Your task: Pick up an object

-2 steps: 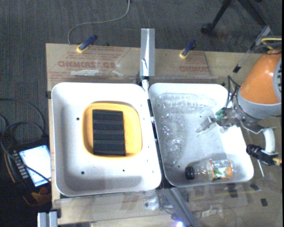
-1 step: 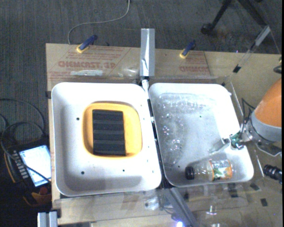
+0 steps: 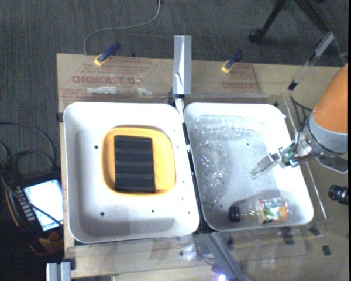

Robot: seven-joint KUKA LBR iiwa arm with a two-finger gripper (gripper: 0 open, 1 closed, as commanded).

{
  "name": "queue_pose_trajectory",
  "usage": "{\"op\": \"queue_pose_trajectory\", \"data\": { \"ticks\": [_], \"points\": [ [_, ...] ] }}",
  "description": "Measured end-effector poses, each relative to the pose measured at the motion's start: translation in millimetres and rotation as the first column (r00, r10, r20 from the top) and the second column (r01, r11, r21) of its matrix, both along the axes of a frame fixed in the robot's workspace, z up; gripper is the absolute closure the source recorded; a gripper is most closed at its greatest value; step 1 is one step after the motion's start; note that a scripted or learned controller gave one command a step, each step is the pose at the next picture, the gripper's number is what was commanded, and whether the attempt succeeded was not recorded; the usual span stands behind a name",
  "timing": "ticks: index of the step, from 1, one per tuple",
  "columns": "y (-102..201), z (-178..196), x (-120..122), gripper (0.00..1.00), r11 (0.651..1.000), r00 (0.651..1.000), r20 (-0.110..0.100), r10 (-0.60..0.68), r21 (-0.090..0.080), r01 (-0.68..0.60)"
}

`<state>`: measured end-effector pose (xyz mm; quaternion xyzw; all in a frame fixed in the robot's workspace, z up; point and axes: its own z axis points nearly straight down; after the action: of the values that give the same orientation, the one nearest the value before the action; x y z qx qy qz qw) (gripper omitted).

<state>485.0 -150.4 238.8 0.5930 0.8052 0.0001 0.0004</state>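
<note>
A small plastic bottle (image 3: pixel 258 211) with a dark cap and a colourful label lies on its side near the front edge of the right bin (image 3: pixel 281 117). Clear crumpled plastic (image 3: pixel 219 151) lies across the back and left part of that bin. In the left bin (image 3: pixel 82 157) sits a yellow sponge-like block with a black ribbed top (image 3: pixel 136 161). My gripper (image 3: pixel 263 167) hangs over the right side of the right bin, above and a little behind the bottle, with nothing visible between its fingers.
The grey arm with its orange band (image 3: pixel 333 107) reaches in from the right. A metal post (image 3: pixel 182 63) stands behind the seam between the bins. Two blue-and-yellow clamps (image 3: pixel 107 52) hold the board at the back. Cables and a device (image 3: pixel 38 201) lie on the floor at left.
</note>
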Motion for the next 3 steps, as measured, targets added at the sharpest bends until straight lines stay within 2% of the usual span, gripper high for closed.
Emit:
{"op": "queue_pose_trajectory", "data": {
  "ticks": [1, 2, 3],
  "points": [
    [-67.3, -135.2, 0.6, 0.0, 0.987, 0.987, 0.004, 0.159, 0.001, -0.159],
    [12.3, -39.0, -0.3, 0.0, 0.993, 0.993, 0.0, 0.121, 0.0, -0.121],
    [-17.4, -147.3, 22.8, 0.0, 1.0, 1.0, 0.015, 0.015, -0.005, -0.015]
  ]
}}
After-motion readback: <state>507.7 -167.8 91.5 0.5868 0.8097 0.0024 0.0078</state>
